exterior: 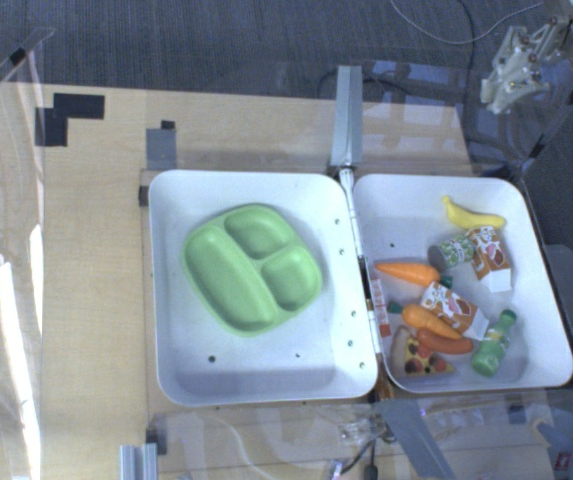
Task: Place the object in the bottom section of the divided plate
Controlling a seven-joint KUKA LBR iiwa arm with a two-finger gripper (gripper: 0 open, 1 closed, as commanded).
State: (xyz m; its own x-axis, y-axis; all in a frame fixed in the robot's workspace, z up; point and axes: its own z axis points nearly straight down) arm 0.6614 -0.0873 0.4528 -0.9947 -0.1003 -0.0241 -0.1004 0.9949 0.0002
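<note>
A green divided plate [253, 266] lies in the left white bin [181, 368], with one long section along its lower left and two smaller sections at its upper right. The right bin [541, 268] holds several toy foods: a yellow banana [471, 213], an orange carrot [406, 271], a second carrot [432, 320], a green bottle [493, 344], a pizza slice [418, 358] and small cartons [490, 255]. My gripper [514, 80] hangs at the top right, high above the bench and beyond the right bin's far edge, with nothing visible between its fingers.
A metal divider post [346, 118] stands between the bins at the back. A clear panel [6, 218] rises along the left side. A cable [446, 18] loops on the floor behind the bench.
</note>
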